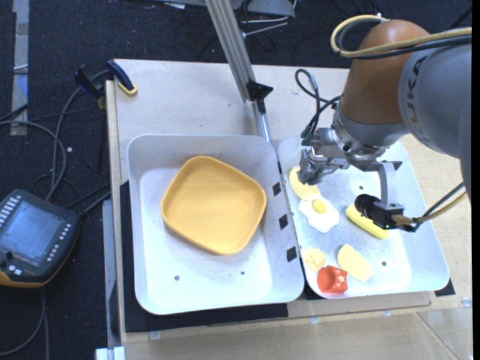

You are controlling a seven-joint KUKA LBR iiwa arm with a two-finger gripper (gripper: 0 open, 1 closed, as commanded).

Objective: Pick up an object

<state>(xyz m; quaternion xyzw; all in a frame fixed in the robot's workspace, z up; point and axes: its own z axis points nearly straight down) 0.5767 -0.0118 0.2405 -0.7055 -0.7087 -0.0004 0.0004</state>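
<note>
My gripper (308, 172) hangs low over the far left part of the right bin (420, 257). Its tip is right above a pale yellow piece (303, 189) that lies against the bin's left wall; whether they touch is unclear. Just in front of that piece lies a toy fried egg (321, 213). A bright yellow oblong piece (364, 223) rests in the middle of the bin. Near the front edge are a pale yellow wedge (355, 262), a red piece (332, 279) and a small yellow crinkled piece (313, 258).
The left bin (150, 276) holds a large yellow square plate (214, 203). A slanted metal rail (234, 43) runs down to the gap between the bins. The arm's orange band (379, 66) and grey body cover the right bin's far side.
</note>
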